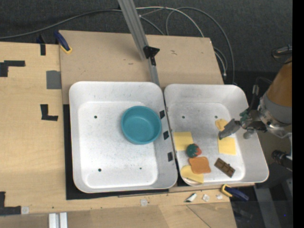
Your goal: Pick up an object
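Note:
The right bin [204, 96] holds several small items. A yellow slab [183, 140] lies near its left wall, with a green and red ball [192, 150] just below it. In front of those sit an orange slab [199, 165] and a pale yellow piece [191, 175]. A brown chocolate bar [224, 167] lies at the front right. My gripper [232, 129] hangs low over the bin's right side, between a small yellow piece [221, 124] and a second yellow slab [228, 147]. Nothing visibly sits in it.
A teal bowl [141, 124] stands in the left bin [95, 96]. A metal post [135, 20] rises behind the bins, and cables trail across the back. A blue and yellow clamp [235, 192] lies at the bench's front edge.

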`<move>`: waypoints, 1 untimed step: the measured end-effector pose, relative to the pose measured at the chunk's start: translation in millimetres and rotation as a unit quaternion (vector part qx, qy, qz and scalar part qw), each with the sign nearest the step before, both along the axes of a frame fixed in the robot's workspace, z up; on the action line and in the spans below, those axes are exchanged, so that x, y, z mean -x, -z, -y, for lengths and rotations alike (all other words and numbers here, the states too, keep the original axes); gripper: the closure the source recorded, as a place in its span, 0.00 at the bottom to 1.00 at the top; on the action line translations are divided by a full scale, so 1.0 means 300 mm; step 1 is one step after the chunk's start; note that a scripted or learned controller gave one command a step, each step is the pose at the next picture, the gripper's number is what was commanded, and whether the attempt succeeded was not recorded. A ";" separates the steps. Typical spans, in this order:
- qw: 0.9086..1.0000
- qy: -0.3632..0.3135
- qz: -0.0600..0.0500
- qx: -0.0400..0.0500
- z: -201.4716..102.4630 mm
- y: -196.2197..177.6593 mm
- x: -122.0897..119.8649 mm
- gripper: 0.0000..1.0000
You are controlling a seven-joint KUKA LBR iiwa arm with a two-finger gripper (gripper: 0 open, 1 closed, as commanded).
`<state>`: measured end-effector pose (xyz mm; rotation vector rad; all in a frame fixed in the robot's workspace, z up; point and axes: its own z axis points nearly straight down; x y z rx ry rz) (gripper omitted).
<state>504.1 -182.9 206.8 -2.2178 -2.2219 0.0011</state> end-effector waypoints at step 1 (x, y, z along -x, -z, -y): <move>1.000 0.000 0.000 0.000 0.001 0.000 0.000 0.00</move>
